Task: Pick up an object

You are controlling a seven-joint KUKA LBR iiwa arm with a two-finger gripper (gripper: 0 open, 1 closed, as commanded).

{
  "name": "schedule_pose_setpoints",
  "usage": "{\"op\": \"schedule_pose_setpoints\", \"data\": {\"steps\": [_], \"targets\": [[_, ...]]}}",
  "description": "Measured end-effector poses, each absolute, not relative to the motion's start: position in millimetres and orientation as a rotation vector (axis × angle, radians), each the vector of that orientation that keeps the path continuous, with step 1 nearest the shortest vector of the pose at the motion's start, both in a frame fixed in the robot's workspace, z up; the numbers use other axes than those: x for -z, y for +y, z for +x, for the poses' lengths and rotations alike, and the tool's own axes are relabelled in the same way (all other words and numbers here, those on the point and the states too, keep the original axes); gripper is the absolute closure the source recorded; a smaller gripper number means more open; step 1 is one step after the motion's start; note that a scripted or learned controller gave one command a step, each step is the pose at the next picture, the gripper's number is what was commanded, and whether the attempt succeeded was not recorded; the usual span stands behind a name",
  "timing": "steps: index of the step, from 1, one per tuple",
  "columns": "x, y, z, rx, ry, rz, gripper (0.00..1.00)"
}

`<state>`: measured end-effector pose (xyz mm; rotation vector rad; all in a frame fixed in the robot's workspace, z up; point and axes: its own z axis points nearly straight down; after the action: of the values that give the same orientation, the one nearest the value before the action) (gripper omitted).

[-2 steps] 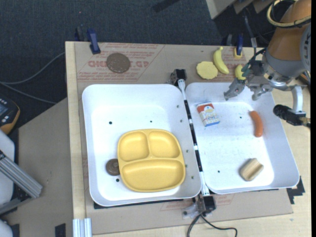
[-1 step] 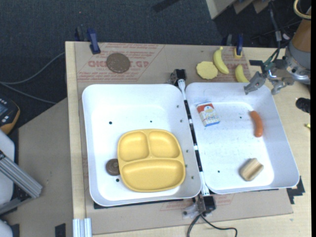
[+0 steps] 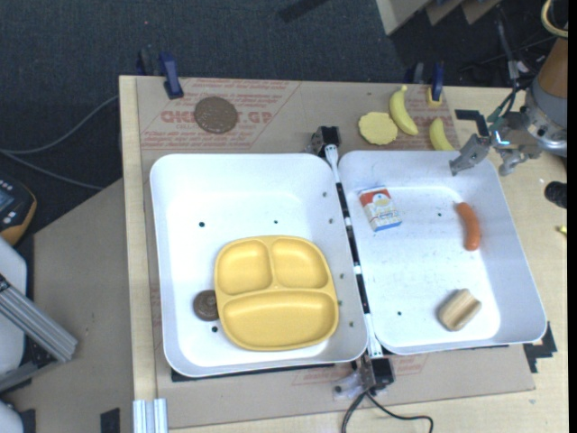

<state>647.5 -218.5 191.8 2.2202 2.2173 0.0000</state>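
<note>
Right bin (image 3: 424, 327): we see a wide bare floor through the middle. Carton (image 3: 380, 209) lies near the left wall, sausage (image 3: 469, 225) near the right wall, bread (image 3: 458, 309) toward the front right corner; all well apart, with open lanes between them. Gripper (image 3: 488, 150) hangs over the far right rim. Left bin (image 3: 180, 188): tray (image 3: 275, 291) fills the front half, with a brown disc (image 3: 206, 306) touching its left edge; the far half is bare.
</note>
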Motion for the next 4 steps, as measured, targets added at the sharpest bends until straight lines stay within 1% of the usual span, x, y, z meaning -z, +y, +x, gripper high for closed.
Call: {"op": "schedule_pose_setpoints", "data": {"steps": [1,2,3,4], "targets": [[-190,-218,662.5,-0.002,2.22,2.216,0.0],[-210,-224,638.2,0.001,2.221,2.222,0.0],[-265,-221,573.0,-0.001,2.218,2.223,0.0],[-204,-202,612.7,0.002,2.227,2.22,0.0]]}}
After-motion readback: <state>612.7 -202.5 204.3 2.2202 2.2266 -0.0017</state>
